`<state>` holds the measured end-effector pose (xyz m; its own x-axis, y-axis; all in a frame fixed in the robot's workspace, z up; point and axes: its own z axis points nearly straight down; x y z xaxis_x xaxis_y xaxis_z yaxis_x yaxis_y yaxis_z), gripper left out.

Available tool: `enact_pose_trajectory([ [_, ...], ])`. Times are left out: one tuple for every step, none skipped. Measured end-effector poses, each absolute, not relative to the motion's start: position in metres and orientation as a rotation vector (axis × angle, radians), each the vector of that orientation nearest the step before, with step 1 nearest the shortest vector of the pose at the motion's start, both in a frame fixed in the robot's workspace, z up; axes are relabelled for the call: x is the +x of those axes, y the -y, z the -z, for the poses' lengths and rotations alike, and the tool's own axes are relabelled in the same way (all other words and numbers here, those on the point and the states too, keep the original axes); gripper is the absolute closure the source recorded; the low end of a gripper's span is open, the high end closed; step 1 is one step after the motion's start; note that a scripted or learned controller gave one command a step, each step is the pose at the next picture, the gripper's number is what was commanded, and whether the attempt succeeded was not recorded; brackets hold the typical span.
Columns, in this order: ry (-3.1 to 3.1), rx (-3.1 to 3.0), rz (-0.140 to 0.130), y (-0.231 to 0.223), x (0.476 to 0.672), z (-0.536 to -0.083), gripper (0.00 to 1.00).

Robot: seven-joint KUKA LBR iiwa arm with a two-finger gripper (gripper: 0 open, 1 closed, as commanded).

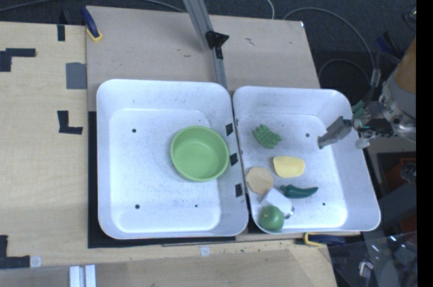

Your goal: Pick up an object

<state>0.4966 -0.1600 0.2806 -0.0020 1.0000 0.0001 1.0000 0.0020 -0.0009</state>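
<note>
Objects: you have five small items grouped in the right bin (352, 164), toward its near-left part.
Green ridged piece (266, 137): it lies nearest the bin divider, farthest up in the group.
Yellow piece (289, 166): you find it just below and to the right of the ridged piece, lying flat.
Tan round piece (260, 179): it sits beside the yellow piece, on its left, close to the divider.
Dark green pepper (298, 191): it lies just under the yellow piece, stem end pointing right.
Green ball (272, 218): it rests at the bin's near edge, touching a small white piece (277, 201) just above it.
Left bin (122, 143): you see a green bowl (199, 153) standing upright, right of centre.
Gripper (335, 132): it hangs over the right part of the right bin, well apart from the group; one grey finger points down-left, and you cannot tell how wide the hand stands. Nothing shows between its fingers.
</note>
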Motion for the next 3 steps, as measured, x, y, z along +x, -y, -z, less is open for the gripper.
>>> enact_pose_trajectory([
  [2.223,-2.218,-0.001,0.160,0.497,-0.281,0.00],
  [2.220,-2.216,-0.006,0.153,0.493,-0.235,0.00],
  [2.218,-2.217,-0.006,0.157,0.494,-0.190,0.00],
])
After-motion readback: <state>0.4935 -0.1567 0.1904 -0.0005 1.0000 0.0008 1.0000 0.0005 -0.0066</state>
